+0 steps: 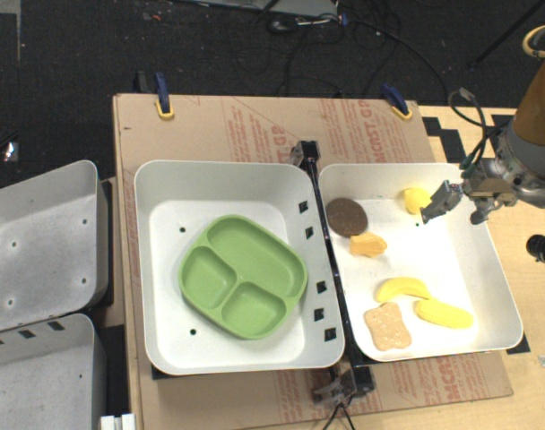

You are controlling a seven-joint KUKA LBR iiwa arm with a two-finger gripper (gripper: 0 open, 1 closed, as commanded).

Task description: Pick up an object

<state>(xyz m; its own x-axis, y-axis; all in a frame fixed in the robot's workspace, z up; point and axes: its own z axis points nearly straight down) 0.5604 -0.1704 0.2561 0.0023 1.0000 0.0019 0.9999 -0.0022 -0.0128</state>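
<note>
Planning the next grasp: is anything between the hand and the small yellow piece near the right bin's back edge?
Nothing visible. The hand hangs just right of the small yellow piece, with bare bin floor between them.

faint red mirrored print on cardboard sheet (pixel 255 119), not legible

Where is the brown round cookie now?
The brown cookie lies in the right bin, near its upper left corner, just above the orange piece.

So the counter (pixel 255 119) is a brown board with red print on it, and two shallow white bins, left (pixel 156 240) and right (pixel 497 280), sit side by side on top.
</note>
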